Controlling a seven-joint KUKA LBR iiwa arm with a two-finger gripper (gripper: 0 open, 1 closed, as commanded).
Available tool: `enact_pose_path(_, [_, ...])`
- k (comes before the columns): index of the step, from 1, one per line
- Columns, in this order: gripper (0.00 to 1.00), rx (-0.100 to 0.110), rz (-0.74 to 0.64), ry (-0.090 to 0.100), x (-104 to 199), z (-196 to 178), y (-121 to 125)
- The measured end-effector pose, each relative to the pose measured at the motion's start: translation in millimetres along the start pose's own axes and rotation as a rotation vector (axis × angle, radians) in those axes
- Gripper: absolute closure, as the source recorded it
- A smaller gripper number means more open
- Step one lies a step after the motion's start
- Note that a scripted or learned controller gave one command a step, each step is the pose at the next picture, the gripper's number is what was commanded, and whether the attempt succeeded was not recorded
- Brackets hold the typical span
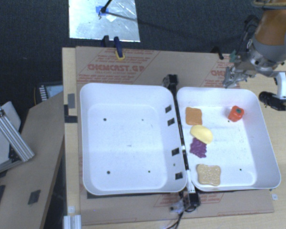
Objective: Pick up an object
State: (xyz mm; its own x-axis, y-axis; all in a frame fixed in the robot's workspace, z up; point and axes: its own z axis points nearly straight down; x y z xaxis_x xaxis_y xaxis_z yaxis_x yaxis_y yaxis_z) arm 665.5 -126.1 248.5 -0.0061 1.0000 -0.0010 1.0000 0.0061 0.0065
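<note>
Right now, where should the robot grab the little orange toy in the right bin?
Probably from straight above, fingers closing on the two sides of the orange toy. It sits alone near the right bin's far corner, well apart from the other toys, so nothing crowds it. It looks small and chunky with a green bit on top, so gripping its middle seems safest. The gripper hangs just beyond that corner.

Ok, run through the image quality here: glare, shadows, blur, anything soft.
Camera view: even overhead light, with soft shadows along the inner walls of the left bin; strong glare on the shiny foil sheet at the top; the gripper and the orange wrist band above it look slightly soft; the toast slice, purple piece and orange-red object in the right bin are small and coarse, with little detail.
</note>
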Motion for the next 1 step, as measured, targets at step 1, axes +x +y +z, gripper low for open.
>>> enact_pose_path(1, [1.00,0.004,0.012,-0.001,-42.8,-54.2,-102.3])
